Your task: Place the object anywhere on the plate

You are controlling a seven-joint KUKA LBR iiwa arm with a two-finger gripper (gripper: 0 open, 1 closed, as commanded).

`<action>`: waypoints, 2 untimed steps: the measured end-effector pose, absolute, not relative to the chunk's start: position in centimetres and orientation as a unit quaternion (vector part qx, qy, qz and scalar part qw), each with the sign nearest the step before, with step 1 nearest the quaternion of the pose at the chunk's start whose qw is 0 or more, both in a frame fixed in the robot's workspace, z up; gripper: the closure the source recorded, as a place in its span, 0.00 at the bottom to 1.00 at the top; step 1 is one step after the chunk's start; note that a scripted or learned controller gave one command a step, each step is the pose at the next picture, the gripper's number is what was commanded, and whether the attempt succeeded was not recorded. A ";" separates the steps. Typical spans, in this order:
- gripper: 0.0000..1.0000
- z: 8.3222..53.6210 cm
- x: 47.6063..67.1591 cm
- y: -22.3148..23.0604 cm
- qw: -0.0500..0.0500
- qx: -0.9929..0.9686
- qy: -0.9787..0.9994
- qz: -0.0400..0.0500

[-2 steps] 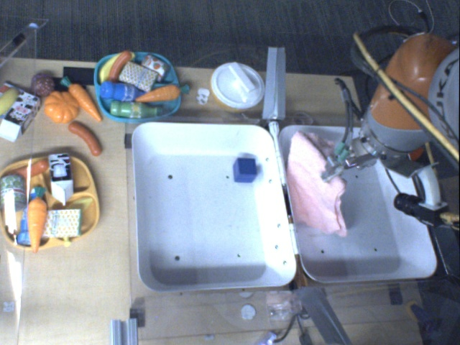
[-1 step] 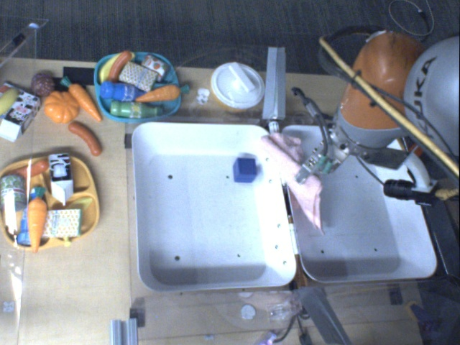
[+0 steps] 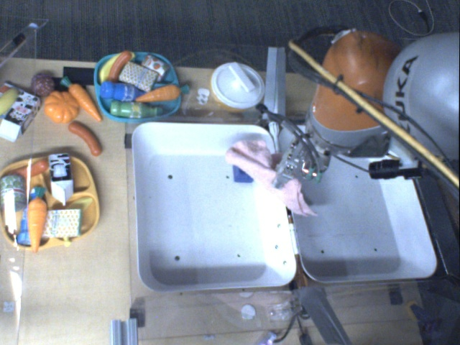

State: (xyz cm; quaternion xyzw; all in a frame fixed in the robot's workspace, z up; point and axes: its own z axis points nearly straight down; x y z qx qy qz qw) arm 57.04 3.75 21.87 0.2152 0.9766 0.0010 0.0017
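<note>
Camera view: the grey arm point(image 3: 424, 85), with its orange band point(image 3: 352, 77), is reaching in from three o'clock and is hanging over the seam between the two white bins. The pincer point(image 3: 293, 169) is sitting low over that seam, just beyond the far end of the shared rims; whether it is released or clenched cannot be told, as wrist hardware and cabling are masking the tips. A pink cloth point(image 3: 267, 171) is lying draped across the divide, its larger part resting in the left bin point(image 3: 208, 264) toward that bin's one o'clock corner and a narrower tail trailing down over the rim into the right bin point(image 3: 374, 264). The cloth is running directly beneath the pincer and appears to be touching it, but no grasp can be confirmed. A small blue object point(image 3: 243, 174) is showing at the cloth's lower edge, partly covered by it. On the counter point(image 3: 108, 293), at nine o'clock of the left bin, a yellow plate point(image 3: 88, 185) is carrying toy food and small cartons. At eleven o'clock a blue bowl point(image 3: 169, 108) is holding further toy items, with loose toy vegetables lying just beside it. A white lid point(image 3: 238, 85) is resting at twelve o'clock, beyond the left bin's far rim.
</note>
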 end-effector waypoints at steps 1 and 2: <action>1.00 23.2 58.8 9.2 0.004 0.016 1.000 0.002; 1.00 22.7 59.8 14.3 0.003 -0.001 1.000 0.002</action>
